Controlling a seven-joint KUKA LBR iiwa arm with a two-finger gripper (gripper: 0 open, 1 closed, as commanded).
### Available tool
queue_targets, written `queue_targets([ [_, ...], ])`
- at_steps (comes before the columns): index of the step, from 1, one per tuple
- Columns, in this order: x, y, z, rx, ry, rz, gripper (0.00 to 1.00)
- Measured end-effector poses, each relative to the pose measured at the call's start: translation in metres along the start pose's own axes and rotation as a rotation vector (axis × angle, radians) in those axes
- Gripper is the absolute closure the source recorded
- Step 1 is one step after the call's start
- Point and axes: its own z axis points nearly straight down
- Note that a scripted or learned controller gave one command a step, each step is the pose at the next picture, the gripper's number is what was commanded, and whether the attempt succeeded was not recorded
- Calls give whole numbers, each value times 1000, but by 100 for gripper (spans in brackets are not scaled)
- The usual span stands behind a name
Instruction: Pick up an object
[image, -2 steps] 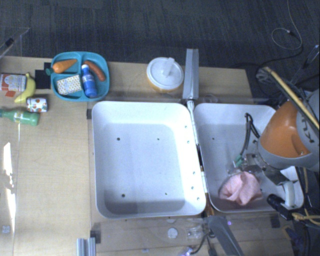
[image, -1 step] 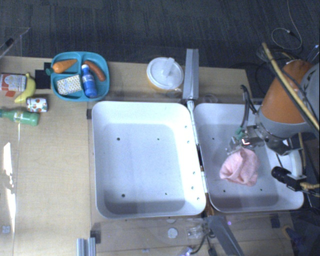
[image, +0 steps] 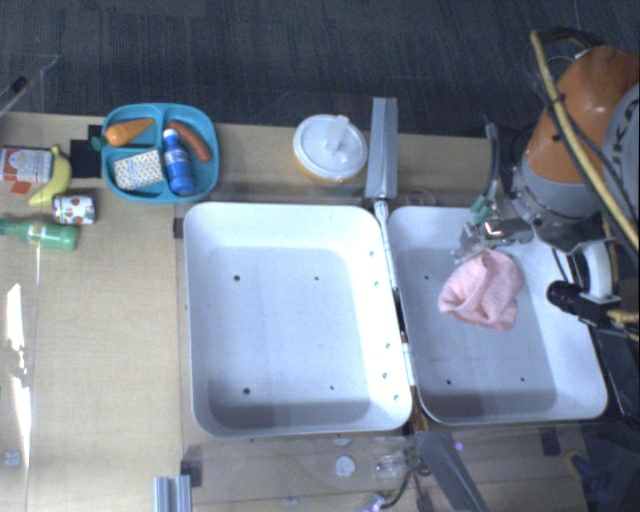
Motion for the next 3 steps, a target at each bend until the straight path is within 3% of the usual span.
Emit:
queue_targets([
  [1, 59, -23, 51, 4, 2, -62, 100],
  [2, 45, 18, 72, 1, 1, -337, 100],
  [3, 10, 9, -40, -1, 0, -66, 100],
])
